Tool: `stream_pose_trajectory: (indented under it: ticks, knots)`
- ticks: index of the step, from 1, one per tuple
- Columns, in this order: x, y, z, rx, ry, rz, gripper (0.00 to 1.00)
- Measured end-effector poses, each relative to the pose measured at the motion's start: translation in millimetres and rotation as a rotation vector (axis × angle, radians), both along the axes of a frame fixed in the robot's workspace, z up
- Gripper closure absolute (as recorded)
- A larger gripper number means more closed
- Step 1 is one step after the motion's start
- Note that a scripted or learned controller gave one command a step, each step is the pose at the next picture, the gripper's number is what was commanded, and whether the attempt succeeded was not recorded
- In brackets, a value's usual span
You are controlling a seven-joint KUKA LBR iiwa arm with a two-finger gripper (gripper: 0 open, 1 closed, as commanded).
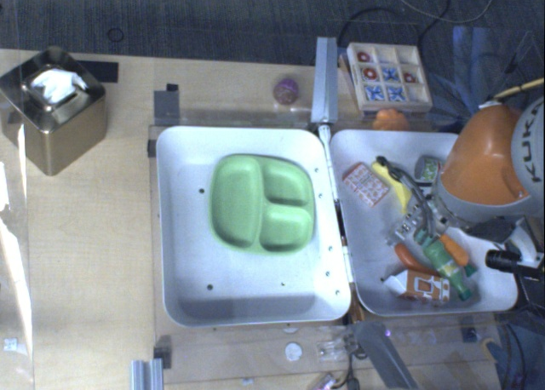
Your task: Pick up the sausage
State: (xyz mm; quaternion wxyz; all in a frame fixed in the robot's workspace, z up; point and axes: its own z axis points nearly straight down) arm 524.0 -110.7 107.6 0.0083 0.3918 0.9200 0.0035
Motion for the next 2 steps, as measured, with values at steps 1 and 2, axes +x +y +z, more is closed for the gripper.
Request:
stream_pose_trajectory:
  ticks: [1,2]
  knots:
    - [63.0,96.8,84.9,0.0,0.009,0.124,1.0]
    - [62.8,96.5,84.5,0.0,0.009,0.123,0.0]
